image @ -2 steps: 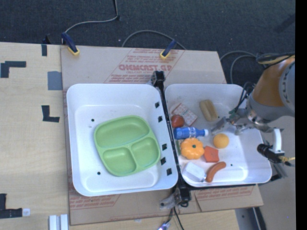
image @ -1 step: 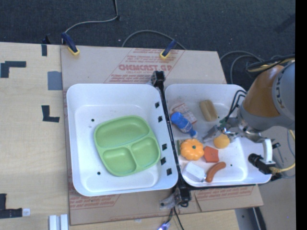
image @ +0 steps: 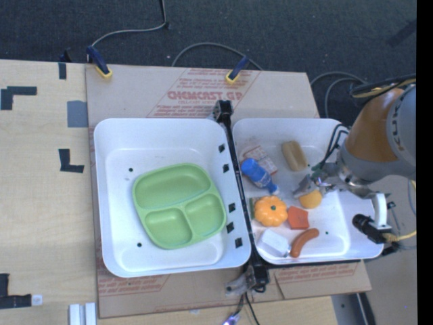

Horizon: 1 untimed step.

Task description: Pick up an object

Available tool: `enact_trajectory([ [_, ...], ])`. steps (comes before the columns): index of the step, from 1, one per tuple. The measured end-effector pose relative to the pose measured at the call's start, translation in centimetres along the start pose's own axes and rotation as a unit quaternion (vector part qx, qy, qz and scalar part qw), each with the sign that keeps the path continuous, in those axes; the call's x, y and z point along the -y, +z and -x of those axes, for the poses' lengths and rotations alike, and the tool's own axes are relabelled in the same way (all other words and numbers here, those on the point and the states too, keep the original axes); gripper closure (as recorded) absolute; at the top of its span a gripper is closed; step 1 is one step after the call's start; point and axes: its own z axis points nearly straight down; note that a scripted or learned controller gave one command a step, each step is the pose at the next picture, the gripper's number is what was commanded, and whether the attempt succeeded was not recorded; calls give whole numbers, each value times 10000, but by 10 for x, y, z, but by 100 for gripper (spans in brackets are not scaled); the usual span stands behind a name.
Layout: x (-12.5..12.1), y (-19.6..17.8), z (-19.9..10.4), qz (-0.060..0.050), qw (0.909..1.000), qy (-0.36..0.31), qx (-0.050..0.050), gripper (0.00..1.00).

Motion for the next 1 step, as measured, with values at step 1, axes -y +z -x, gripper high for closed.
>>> enact_trajectory([
  [1,-78,-39,-59,-41,10000,-16,-31,100],
])
